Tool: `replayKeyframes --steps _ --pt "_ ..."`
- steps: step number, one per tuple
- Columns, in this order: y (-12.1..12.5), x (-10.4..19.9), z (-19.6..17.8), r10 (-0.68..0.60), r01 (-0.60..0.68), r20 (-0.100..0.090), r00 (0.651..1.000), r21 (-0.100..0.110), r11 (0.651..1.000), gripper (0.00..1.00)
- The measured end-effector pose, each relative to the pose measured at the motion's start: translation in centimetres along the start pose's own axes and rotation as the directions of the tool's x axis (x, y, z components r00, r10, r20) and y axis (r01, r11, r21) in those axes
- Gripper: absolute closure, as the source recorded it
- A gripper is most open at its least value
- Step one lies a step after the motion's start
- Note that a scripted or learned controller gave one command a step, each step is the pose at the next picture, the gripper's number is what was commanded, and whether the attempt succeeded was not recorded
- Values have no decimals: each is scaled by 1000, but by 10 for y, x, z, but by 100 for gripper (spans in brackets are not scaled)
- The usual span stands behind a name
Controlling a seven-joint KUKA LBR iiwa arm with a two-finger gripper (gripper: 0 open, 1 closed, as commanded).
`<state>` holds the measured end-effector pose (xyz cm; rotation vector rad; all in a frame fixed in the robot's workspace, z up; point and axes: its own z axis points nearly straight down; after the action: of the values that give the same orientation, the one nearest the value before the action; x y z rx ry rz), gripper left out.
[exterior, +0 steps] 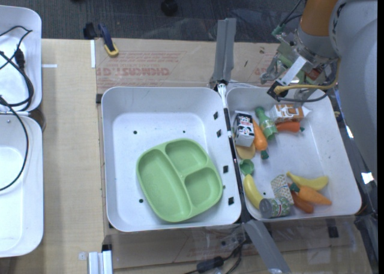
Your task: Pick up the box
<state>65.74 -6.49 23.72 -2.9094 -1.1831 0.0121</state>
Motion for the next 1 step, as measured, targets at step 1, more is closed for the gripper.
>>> replayKeyframes --steps 1 --pt "50 -66 81 77 -77 0 997 2 997 0"
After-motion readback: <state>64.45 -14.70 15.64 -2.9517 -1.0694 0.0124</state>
